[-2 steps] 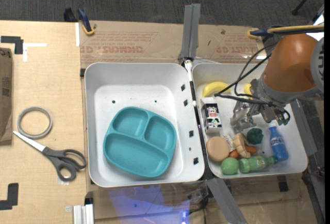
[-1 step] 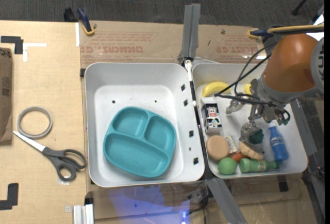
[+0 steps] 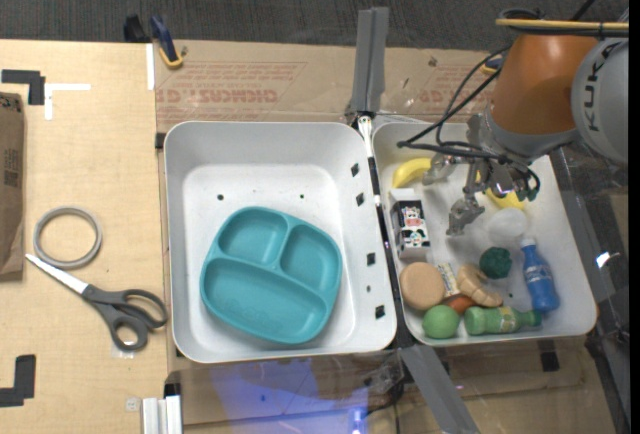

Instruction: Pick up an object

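Hand (image 3: 466, 214), fingers spread and pinching nothing, hangs over bare floor in the right bin (image 3: 572, 222).

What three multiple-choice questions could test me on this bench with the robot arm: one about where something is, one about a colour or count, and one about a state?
1. Where does the teal divided plate lie?
A. In the left bin
B. In the right bin
C. On the cardboard

2. What colour is the bottle in the right bin?
A. Red
B. Blue
C. White

3. How do the scissors lie on the bench?
A. Standing upright in a cup
B. Inside the tape roll
C. Flat, beside the tape roll

Answers:
1. A: the plate rests on the left bin's floor.
2. B: the bottle near the right wall is blue.
3. C: the scissors lie flat just below the roll, outside both bins.
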Robot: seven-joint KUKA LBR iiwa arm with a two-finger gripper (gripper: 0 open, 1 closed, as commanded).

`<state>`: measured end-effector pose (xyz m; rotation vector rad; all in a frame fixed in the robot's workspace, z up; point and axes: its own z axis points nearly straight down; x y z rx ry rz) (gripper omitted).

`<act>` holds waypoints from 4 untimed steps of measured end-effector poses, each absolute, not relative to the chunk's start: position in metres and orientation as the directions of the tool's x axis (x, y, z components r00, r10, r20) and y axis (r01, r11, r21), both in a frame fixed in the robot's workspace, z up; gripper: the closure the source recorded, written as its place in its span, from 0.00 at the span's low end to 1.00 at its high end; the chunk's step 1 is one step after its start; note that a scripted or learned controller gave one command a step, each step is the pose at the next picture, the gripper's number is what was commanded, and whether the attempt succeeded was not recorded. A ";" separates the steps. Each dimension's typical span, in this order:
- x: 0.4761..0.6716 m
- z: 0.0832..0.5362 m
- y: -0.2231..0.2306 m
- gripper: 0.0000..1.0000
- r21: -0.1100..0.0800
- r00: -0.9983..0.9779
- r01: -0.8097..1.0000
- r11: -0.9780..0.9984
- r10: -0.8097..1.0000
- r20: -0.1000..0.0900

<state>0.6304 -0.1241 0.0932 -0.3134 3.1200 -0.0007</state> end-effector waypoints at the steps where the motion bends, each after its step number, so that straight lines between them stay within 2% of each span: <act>1: 0.574 0.092 -0.136 0.00 0.000 -0.995 -0.097 0.995 -0.097 -0.003; 2: 0.650 0.093 -0.153 0.00 -0.001 -0.996 -0.087 0.996 -0.087 -0.005; 3: 0.652 0.105 -0.153 1.00 -0.003 -0.996 -0.087 0.996 -0.087 -0.012; 4: 0.661 0.221 -0.170 1.00 -0.001 -0.998 -0.060 0.998 -0.060 -0.008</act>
